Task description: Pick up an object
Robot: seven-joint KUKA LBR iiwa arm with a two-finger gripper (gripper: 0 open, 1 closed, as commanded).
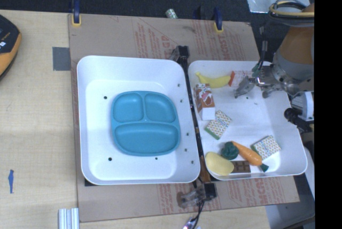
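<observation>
One blue tray (145,122); perhaps eight small items alongside.

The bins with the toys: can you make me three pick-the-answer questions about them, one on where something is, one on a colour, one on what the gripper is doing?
1. Where is the blue plate?
A. in the left bin
B. in the right bin
C. on the floor

2. What colour is the banana?
A. red
B. yellow
C. purple

3. What is the gripper doing?
A. squeezing the carrot
B. lifting the plate
C. hanging open over the right bin, holding nothing

Answers: 1 A, the plate lies alone in the left bin. 2 B, the banana looks yellow. 3 C, the fingers are spread, and the carrot lies apart from them in the right bin.
</observation>
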